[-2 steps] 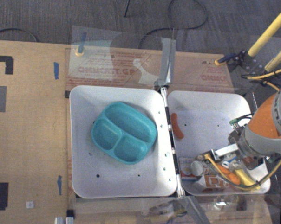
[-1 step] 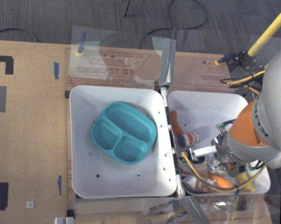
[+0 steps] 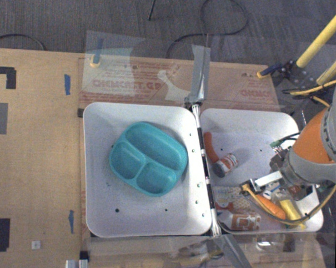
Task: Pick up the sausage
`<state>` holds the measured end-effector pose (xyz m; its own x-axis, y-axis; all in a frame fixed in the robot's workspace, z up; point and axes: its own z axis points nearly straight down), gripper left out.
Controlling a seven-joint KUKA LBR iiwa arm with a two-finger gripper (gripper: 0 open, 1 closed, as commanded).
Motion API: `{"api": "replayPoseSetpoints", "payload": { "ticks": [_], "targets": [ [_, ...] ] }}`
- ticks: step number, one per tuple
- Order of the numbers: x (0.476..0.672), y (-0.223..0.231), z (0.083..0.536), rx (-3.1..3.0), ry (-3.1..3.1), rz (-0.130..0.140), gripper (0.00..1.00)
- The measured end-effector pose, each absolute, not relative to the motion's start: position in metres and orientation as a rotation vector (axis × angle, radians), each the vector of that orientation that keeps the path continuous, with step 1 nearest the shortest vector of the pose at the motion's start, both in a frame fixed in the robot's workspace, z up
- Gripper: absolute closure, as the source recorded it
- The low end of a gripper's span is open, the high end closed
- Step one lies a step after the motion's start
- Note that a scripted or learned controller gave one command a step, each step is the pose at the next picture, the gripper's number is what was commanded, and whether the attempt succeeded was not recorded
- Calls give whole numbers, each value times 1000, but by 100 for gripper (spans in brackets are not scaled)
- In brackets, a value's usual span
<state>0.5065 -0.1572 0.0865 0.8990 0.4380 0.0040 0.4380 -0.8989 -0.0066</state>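
I see the reddish-brown curved sausage (image 3: 209, 146) lying free by the right white bin's (image 3: 252, 120) divider wall, my gripper (image 3: 278, 188) well apart, grip state unreadable.

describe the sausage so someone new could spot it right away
Look in the right-hand white bin, along its left wall beside the divider. The sausage is the plain reddish-brown curved stick there, just above a small can, far from the orange carrot.
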Motion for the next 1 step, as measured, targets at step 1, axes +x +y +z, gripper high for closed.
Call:
{"api": "replayPoseSetpoints", "payload": {
  "ticks": [1],
  "targets": [
    [518, -216, 352, -2961, -1048, 4, 100]
  ]
}}
